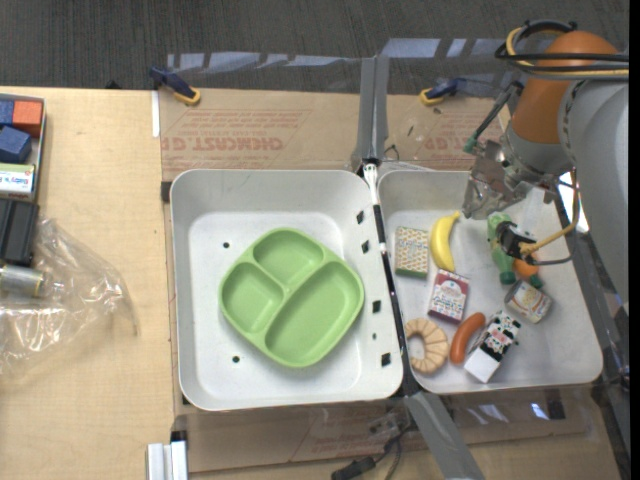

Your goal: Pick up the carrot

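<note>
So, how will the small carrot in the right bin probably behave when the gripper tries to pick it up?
The carrot looks like a small toy, so probably light and stiff. Its rounded shape may let it roll or slip aside. It lies against the green toy and close to the foil-wrapped item, so the gripper could nudge those too.

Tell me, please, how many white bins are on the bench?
2: the left bin holds a green plate; the right bin, touching it, holds the food toys.
</note>
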`<state>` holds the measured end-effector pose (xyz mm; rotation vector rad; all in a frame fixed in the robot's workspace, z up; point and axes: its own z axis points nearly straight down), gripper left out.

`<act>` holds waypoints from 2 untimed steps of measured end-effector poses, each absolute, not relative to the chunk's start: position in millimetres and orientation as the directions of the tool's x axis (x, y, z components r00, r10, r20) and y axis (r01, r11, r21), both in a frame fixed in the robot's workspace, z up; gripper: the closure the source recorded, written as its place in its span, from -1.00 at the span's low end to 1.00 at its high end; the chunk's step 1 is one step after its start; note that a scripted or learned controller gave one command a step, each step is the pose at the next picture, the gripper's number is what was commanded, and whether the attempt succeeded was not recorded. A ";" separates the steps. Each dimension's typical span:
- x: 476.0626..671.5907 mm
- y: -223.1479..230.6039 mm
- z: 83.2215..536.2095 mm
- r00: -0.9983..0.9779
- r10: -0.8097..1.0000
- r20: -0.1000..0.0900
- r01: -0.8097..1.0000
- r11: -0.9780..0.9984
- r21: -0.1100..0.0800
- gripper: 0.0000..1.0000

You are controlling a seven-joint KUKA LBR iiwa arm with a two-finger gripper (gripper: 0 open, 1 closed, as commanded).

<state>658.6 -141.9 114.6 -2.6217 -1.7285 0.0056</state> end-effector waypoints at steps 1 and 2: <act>659.0 -46.9 189.3 0.485 0.875 -0.003 0.875 -0.485 -0.004 1.00; 658.3 37.7 187.7 0.286 0.958 -0.004 0.958 -0.286 -0.007 1.00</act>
